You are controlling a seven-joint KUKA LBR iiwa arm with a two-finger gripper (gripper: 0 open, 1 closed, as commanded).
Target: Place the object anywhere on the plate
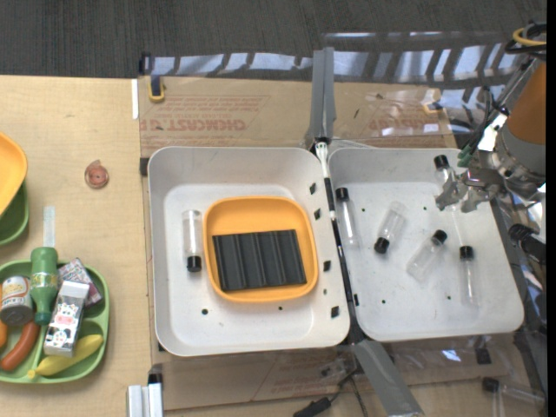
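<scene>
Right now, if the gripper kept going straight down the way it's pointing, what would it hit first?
Probably the right bin floor. The gripper hangs near the bin's upper edge, and the closest vial lies a little below it in the picture. Depth is hard to judge here.

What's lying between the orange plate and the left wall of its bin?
One clear vial with a black cap, lying lengthwise beside the orange plate in the left bin, seen from the overhead camera.

I see a plate (261,218) in the left bin (174,320), a vial (191,241) just left of it; more vials (388,230) lie scattered in the right bin (417,320).
</scene>
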